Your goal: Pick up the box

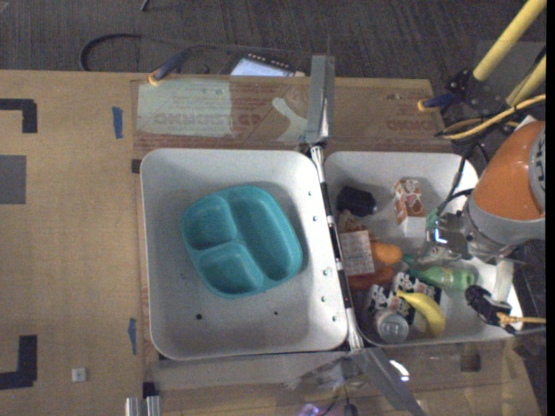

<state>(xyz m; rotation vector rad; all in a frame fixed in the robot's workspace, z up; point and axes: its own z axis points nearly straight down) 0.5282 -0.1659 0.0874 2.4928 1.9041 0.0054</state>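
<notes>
A small white and orange box [408, 200] stands upright near the back of the right bin [381, 165]. A flat box with a red and white label [355, 251] lies against that bin's left wall. My gripper [440, 235] hangs low over the middle right of the bin, just right of and nearer than the small box and above a green bottle [448, 277]. Nothing is visibly held in it.
Also in the right bin are a black object [355, 200], an orange item [387, 254], a cow-patterned carton [384, 295], a banana [425, 313] and a can [393, 327]. In the left bin [165, 310] lies a teal divided plate [241, 239].
</notes>
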